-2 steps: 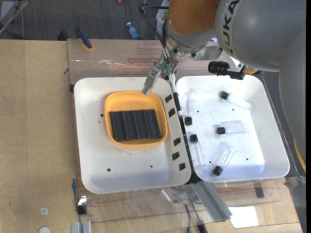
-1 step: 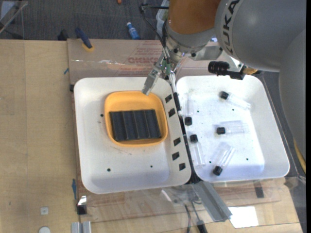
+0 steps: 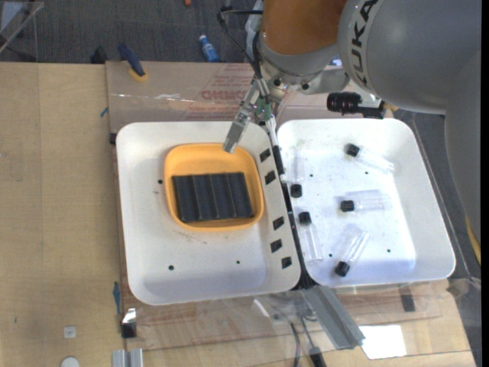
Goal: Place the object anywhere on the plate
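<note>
Black ribbed rectangular block lying flat inside the square orange plastic plate, in the left shallow white bin. Grey two-finger gripper poised above the plate's far right corner (fingers' state impossible to tell). Clear plastic vials with black caps scattered in the right white bin.

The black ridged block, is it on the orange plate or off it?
On: block lies flat inside plate.

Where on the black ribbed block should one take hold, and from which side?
Judging from the view, grip the block from above, across its short width near the middle. It lies flat on the orange plate, whose raised rim blocks any side approach, and the two long edges offer parallel faces for the tool.
</note>
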`<state>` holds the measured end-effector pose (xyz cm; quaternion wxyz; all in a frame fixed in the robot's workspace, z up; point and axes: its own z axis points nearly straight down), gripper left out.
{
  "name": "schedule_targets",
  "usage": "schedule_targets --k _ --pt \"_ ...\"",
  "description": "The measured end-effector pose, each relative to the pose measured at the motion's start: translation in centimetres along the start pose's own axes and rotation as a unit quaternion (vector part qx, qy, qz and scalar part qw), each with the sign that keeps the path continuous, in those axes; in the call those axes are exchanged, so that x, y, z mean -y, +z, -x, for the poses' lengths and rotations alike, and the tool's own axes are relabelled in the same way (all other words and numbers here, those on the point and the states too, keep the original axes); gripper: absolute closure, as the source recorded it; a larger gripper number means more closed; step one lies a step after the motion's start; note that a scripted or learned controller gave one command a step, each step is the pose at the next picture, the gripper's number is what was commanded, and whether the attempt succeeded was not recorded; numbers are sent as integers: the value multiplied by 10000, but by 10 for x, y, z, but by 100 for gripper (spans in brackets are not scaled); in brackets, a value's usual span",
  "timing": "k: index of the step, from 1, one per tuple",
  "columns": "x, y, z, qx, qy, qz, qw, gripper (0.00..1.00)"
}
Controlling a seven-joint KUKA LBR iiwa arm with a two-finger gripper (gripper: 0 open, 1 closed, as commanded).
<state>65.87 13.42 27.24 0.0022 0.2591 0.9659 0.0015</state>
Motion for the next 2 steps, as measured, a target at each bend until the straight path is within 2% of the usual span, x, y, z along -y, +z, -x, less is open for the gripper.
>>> schedule_targets --k 1,2 --pt "-3 13 -8 -14 -613 -9 9981 0" --pt "-16 22 -9 -4 -1159 0 9933 0"
